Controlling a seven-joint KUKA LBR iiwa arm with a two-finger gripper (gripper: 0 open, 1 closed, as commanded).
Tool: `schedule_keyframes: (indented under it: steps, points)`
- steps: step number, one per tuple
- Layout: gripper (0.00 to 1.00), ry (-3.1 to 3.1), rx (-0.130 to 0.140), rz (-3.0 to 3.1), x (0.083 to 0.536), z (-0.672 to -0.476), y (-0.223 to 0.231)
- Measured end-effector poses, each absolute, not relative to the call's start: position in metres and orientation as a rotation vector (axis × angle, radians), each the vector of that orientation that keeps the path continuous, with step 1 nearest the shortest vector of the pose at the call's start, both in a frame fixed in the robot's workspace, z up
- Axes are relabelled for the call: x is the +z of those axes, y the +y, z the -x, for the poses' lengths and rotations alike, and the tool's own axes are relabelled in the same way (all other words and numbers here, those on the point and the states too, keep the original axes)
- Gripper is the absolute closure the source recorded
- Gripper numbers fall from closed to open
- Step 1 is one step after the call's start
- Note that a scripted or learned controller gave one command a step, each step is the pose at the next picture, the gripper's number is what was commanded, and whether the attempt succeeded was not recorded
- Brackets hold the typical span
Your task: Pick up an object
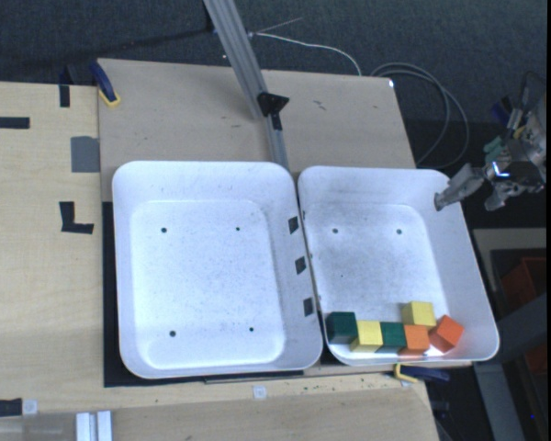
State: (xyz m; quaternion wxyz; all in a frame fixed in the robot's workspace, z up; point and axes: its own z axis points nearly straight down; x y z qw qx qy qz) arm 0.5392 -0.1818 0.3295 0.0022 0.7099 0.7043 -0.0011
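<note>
Six small blocks point(395, 331), green, yellow and orange, are lying clustered in the right bin's point(367, 246) near corner. Gripper point(459, 189) is hovering over that bin's far right rim, well apart; its finger state cannot be told.

Tool point(496, 177) blurred (finger state unreadable), arm cropped right.

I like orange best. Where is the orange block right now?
The orange block sits in the right bin's near right corner, at the end of the block row, beside the yellow block.

White bins point(202, 177) — blocks green point(342, 325), yellow point(421, 313), orange point(447, 333) — tan bench point(184, 108).
</note>
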Motion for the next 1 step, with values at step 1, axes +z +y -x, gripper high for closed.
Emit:
schedule_keyframes:
  steps: [1]
  points:
    - [0.0, 2.231, -0.008, -2.226, 0.2454, -0.5061, -0.1326]
